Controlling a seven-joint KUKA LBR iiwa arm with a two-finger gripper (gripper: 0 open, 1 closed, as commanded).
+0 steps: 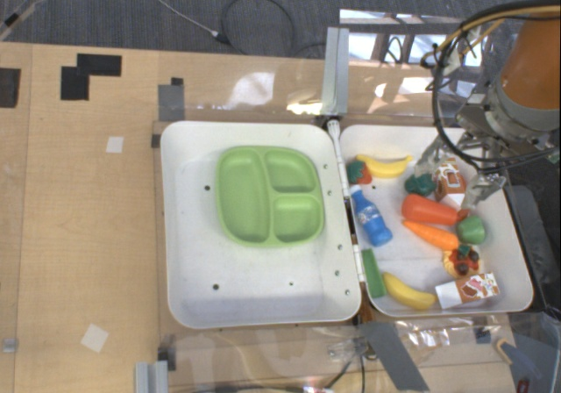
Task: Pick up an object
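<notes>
Wood-grain surface (pixel 79 233) with two white bins, dark carpet beyond.
Left bin (pixel 188 295) holds a green tray (pixel 269 196); right bin (pixel 517 282) holds toy food, the tool (pixel 458 174) spread open over a small carton (pixel 450 181), gripping nothing.

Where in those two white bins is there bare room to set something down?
Left bin: a bare band runs all around the green plate, widest along its near edge. Right bin: crowded with toy food; one small bare patch lies between the blue bottle, the carrots and the near banana.
</notes>
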